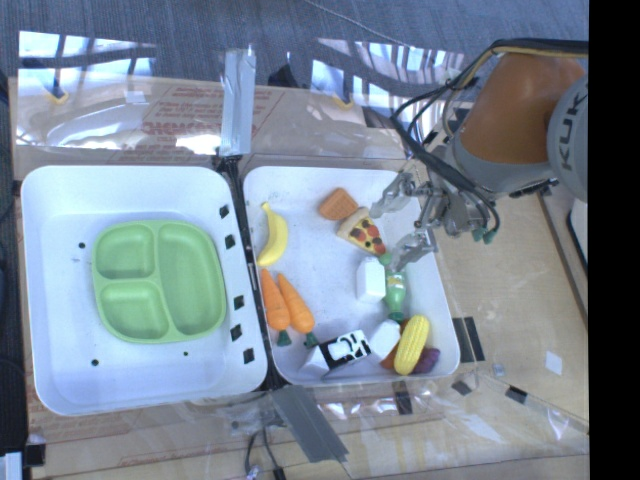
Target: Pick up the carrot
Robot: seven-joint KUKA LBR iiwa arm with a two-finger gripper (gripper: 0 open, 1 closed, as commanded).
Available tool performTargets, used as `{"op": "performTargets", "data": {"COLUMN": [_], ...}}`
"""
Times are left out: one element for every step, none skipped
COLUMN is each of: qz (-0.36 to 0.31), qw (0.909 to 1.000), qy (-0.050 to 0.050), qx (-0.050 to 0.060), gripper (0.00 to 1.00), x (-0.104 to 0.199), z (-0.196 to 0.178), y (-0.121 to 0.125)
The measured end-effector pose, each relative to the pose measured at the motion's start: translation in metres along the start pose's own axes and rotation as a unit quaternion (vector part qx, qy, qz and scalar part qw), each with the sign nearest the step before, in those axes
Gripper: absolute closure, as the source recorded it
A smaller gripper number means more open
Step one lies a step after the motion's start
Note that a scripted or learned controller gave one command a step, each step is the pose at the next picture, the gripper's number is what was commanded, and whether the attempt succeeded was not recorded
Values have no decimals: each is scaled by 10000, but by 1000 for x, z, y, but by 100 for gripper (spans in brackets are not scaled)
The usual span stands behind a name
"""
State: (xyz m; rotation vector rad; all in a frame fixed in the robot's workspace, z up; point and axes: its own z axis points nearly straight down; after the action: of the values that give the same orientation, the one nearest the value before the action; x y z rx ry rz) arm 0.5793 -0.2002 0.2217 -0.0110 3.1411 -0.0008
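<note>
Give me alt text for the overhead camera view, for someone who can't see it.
A grey robot arm's open claw hovers over the right bin, above a pizza slice, apart from the carrots lying beside a banana. The left bin holds a green divided plate.

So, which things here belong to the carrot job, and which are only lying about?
For the job: carrots, gripper, right bin.

Lying about: banana, pizza slice, corn, green plate, left bin.

A robotics lab: grey industrial arm [520,118], two shallow white plastic bins [50,268] on a taped bench, blue carpet [150,8].
</note>
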Motion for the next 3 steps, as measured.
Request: {"op": "performTargets", "data": {"qz": [-378, 578, 2022], "qw": [9993, 9980, 9793], "qy": [35, -241, -13], "qx": [-18, 75, -5], "gripper": [0, 0, 0], "x": [55, 75, 74], "z": [81, 111, 129], "y": [41, 67, 106]}}
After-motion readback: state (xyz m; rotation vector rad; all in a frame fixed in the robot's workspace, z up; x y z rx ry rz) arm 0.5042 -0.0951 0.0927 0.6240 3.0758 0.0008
